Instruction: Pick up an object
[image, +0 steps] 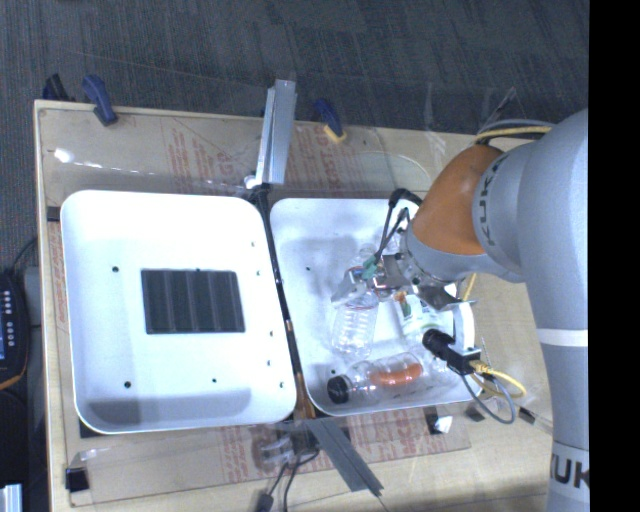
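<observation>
While we look down from the camera view, we see the arm reaching from the right into the right bin, with the gripper low over a clear bottle near the bin's middle. Whether the fingers are spread or pressed together, we cannot tell, because the wrist covers them. A second bottle with a dark cap and an orange part inside lies along the front wall, close beside the first one. The left bin carries a dark grille.

We judge the risks so: the bottle is smooth and round and may slip or roll from the grip; the two bottles lie close, so one may push the other; the loose cables near the wrist may catch.
</observation>
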